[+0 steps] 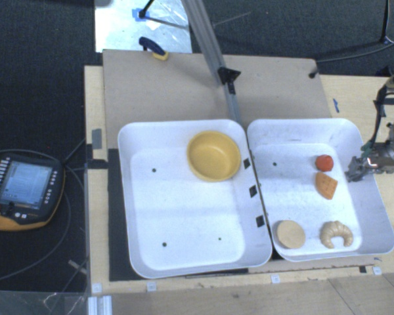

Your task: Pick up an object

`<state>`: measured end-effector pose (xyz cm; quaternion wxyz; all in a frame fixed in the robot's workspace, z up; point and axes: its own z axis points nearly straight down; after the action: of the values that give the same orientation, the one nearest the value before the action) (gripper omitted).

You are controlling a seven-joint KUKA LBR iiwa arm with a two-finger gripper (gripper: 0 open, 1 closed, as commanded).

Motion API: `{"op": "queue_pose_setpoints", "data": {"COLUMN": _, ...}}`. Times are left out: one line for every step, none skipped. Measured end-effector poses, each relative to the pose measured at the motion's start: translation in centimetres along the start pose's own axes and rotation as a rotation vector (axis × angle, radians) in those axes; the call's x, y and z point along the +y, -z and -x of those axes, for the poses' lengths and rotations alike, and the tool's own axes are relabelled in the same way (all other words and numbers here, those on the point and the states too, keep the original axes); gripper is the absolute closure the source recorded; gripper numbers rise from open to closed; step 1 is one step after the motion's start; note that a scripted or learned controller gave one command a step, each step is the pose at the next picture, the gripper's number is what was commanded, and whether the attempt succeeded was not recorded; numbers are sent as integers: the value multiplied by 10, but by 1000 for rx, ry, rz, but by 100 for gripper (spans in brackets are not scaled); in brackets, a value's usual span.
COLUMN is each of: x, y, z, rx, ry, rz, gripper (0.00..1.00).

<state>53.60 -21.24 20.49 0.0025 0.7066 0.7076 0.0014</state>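
White plastic bins sit side by side across the middle of the frame, and we judge the task barely begun: nothing is lifted yet. In the left bin (184, 241) we see a yellow bowl (214, 155) near its upper right corner. In the right bin (295, 136) four small things lie along the right and lower part: a red ball (324, 163), an orange wedge (326, 186) just below it, a round tan disc (290, 234) at the lower left, and a croissant (336, 233) beside the disc to the right. At the right edge of the frame we find the gripper (362, 166) over the right bin's right rim, near the ball and wedge but apart from both. We cannot tell how the pincer is set, since it is small and blurred. Nothing shows in its grasp, so choosing, closing on and raising one thing all remain, in our reading.
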Motion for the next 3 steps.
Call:
{"op": "queue_pose_setpoints", "data": {"x": 4, "y": 43, "z": 3, "rx": 0, "ry": -1, "rz": -1, "gripper": 100}}
{"op": "queue_pose_setpoints", "data": {"x": 5, "y": 39, "z": -58, "rx": 3, "ry": 4, "rz": -5, "gripper": 100}}
{"op": "queue_pose_setpoints", "data": {"x": 1, "y": 30, "z": -117, "rx": 3, "ry": 3, "rz": -5, "gripper": 100}}
